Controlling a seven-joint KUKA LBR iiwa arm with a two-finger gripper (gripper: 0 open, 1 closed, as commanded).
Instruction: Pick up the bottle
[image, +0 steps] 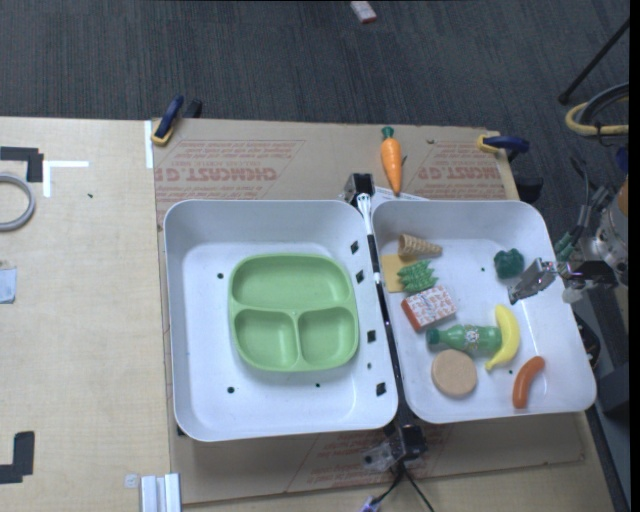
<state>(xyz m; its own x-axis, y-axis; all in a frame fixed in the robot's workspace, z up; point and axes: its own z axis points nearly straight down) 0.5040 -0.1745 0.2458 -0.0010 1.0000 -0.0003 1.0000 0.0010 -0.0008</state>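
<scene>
1. Because the bottle (466, 338) lies on its side in the right bin (560, 250), the relation that matters in the camera view is its bearing from the gripper (532, 280): the bottle sits toward seven o'clock of it, near but apart, with open white floor between the two.

2. The bottle's long axis runs roughly nine to three o'clock, tilted slightly, with the darker green end toward nine. I would judge a grasp across the narrow width — fingers closing along twelve to six — as the natural one.

3. The gripper hangs just inside the bin's three o'clock rim, nothing between its fingers; whether they are spread or pressed together I cannot tell at this size.

4. Crowding is the trouble. The banana (508, 335) touches the bottle's three o'clock end, the round cookie (455, 374) lies just at its six o'clock side, and the red-and-white box (430, 305) sits close at eleven o'clock.

5. Room for descent is thus tight on both long flanks — the freest stretch looks to be the bottle's twelve o'clock side, between box and banana.

6. The sausage (527, 381) at the bin's five o'clock corner and the green piece (508, 262) beside the gripper stand off the likely path.
</scene>
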